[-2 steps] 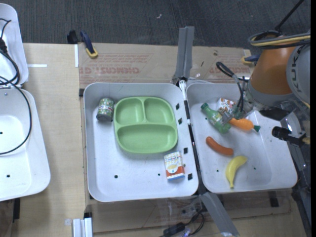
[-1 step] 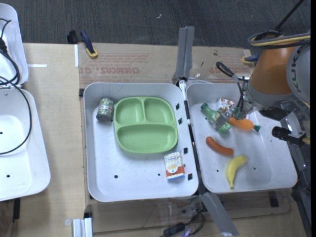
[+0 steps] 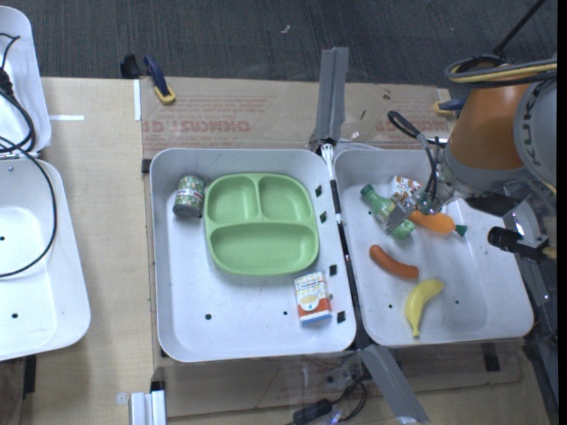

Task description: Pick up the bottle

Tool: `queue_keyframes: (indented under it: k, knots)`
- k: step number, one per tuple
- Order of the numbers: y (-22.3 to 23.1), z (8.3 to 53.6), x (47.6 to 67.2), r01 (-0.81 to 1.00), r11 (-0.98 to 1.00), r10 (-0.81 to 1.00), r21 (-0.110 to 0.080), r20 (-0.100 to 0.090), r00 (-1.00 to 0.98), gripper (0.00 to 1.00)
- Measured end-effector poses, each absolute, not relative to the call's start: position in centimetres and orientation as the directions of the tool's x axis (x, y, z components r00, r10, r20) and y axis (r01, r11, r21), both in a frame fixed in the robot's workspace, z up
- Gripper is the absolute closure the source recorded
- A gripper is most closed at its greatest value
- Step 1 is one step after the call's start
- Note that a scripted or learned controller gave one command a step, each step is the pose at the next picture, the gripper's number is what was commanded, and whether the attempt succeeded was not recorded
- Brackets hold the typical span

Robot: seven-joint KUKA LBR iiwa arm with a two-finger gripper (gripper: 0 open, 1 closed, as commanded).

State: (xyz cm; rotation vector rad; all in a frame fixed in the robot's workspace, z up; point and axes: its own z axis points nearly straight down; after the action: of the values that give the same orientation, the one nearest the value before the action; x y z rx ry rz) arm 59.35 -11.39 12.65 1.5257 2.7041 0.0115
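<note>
We are looking at a robotics lab: a grey and orange arm (image 3: 496, 122) reaches over a desk (image 3: 97, 113) carrying two white bins (image 3: 173, 326) of toy food, clamps (image 3: 158, 78) pin down cardboard (image 3: 230, 113), cables (image 3: 22, 131) trail, dark carpet (image 3: 221, 16) behind.

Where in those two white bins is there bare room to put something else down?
Left bin: floor below the green plate, left of the carton. Right bin: right of the banana. Crowded around the bottle, carrot and gripper.
</note>
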Motion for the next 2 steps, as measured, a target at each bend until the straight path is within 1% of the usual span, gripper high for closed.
queue_keyframes:
  k: [1, 2]
  knots:
    - [-11.87, 10.48, 60.82, 0.934, 0.358, 0.934, 0.018, -0.013, -0.357, 0.0]
    - [-12.27, 11.42, 60.84, 0.935, 0.355, 0.935, 0.017, -0.018, -0.355, 1.0]
